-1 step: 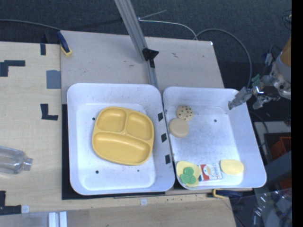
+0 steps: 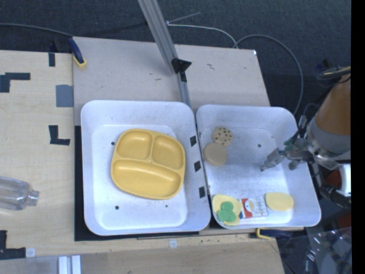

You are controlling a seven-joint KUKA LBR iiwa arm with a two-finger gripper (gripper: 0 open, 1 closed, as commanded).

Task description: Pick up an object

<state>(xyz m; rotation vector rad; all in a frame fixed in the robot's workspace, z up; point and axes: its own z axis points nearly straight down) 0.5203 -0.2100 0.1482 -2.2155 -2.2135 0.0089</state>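
Two shallow white bins sit side by side on the bench. The left bin (image 2: 94, 153) holds a yellow plate (image 2: 149, 163) with three compartments, lying flat near the middle of the bin. The right bin (image 2: 251, 119) holds several small items. Toward its far left side lies a round cookie (image 2: 222, 135) with dark specks, and just beside it on the near side, touching or almost touching, is a plain tan disc (image 2: 215, 153). Along the near edge of the right bin there is a row of three things: a green leafy piece (image 2: 227, 211) resting on a yellow base at the left corner, a small white and red packet (image 2: 252, 208) in the middle, and a pale yellow oval piece (image 2: 279, 201) to the right of the packet. The arm (image 2: 335, 116) enters from the right, with its orange band above the right rim of the right bin. The gripper (image 2: 271, 162) reaches over the right half of that bin, its grey tip low above the bare white floor, well apart from the cookie and the disc and also apart from the row at the near edge. Nothing is seen between its fingers; whether they stand wide or narrow cannot be told at this angle. A clear plastic bottle (image 2: 16, 193) lies on the bench at the far left.
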